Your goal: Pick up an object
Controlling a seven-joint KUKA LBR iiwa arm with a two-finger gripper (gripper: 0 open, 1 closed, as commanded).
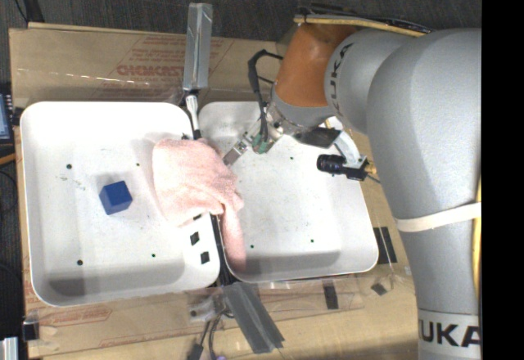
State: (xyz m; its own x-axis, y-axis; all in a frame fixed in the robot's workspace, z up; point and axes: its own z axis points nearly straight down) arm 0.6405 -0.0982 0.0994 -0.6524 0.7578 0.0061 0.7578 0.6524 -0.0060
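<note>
A pink cloth [196, 178] lies crumpled over the wall between the two bins, with most of it in the left bin [49, 186] and one end hanging into the right bin [327, 227]. A small blue cube [115, 196] sits on the left bin's floor, left of the cloth. My gripper [239, 151] is low at the back left of the right bin, right at the cloth's upper right edge. The arm's wrist and orange band hide most of it.
The grey arm [409, 121] covers the right side of the view and the right bin's back corner. A grey metal bar [197, 51] stands behind the bins' shared wall. Brown cardboard [98, 56] lies under and behind both bins.
</note>
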